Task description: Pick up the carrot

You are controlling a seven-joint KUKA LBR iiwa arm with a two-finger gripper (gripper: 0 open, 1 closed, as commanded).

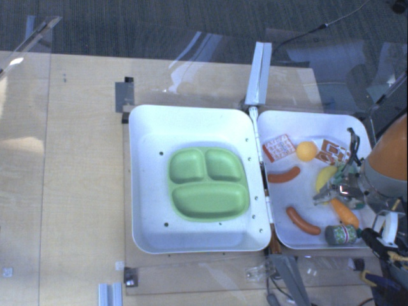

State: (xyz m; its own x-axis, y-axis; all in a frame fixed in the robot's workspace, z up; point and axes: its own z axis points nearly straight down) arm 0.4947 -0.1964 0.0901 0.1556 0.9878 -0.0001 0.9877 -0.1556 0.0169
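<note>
Nearest the camera, along the lower rim of the right bin (280, 240), lie 1 small green can (341, 234) on its side and 1 reddish sausage (303, 220). From there, largest to smallest: the left bin (146, 171) holds a green tray (208, 183) with 3 compartments; the right bin holds the clutter; the arm (389, 164) reaches in from the right with its orange band above the wrist.

The gripper (339, 192) sits low over the right half of that bin, but its tips merge with the objects beneath, so whether it is spread or closed cannot be told, and nothing can be said to be held.

The carrot (345, 213) lies just below the gripper, slanting down toward the can, its lower end close to it. A yellow banana (324, 178) lies just beside the gripper on its upper left. Farther off sit a second sausage (283, 174), an orange ball (306, 151) and 2 red-and-white packets (278, 146).

To do this step well, I judge the tool should centre over the carrot's middle, with the closing direction set across its narrow width rather than along its length. The banana and can crowd both ends, so a descent kept between them matters; otherwise a neighbour may be pinched or the carrot pushed aside. A slow, straight lift would suit its smooth, tapering shape.
</note>
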